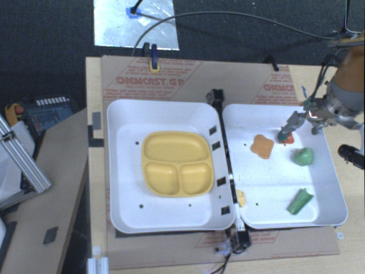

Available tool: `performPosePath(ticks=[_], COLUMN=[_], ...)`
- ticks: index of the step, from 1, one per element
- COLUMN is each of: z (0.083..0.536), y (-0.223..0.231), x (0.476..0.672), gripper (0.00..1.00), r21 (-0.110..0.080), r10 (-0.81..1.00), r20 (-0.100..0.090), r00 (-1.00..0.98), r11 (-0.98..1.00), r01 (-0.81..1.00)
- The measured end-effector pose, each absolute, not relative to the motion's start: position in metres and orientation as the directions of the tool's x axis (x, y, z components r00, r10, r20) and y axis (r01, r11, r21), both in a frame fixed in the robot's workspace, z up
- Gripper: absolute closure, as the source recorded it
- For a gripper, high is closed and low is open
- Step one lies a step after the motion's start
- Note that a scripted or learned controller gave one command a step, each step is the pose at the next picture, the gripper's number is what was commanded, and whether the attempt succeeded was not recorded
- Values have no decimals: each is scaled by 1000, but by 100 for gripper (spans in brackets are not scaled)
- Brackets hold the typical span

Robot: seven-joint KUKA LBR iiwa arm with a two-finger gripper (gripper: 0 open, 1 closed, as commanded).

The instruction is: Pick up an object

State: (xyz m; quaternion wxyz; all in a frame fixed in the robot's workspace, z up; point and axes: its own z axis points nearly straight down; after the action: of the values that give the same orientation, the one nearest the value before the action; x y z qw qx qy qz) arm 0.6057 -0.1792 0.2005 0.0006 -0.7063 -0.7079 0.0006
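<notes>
The gripper point(286, 133) hung over the right bin point(331, 204) near its one o'clock corner, touching a small red object point(288, 137); whether its fingers gripped it could not be told. An orange piece point(262, 146) lay just beside, at nine o'clock.

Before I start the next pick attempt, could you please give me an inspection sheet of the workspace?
Surface: two shallow white bins side by side, left bin and right bin, on a cardboard sheet.
Job's things: in the right bin, an orange piece, a small red piece, a round green piece and a long green piece.
Clutter: a yellow divided tray in the left bin; a small yellow bit at the divider.
Gripper: gripper low over the right bin, right at the small red piece; grasp cannot be confirmed.
Cables: a black cable arcs behind the bins.
Surroundings: a foil sheet on dark carpet; a yellow clamp.
</notes>
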Motion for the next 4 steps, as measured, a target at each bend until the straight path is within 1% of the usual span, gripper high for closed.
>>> performPosePath(ticks=[2,3,4], z=[103,117,163], y=[-197,-197,-203], x=[598,600,602], gripper=[0,100,100], r21=[-1,5,6], r10=[1000,1000,1000], r20=[0,-2,-2], r00=[-1,-2,-1], r11=[1,2,1], r01=[1000,1000,1000])
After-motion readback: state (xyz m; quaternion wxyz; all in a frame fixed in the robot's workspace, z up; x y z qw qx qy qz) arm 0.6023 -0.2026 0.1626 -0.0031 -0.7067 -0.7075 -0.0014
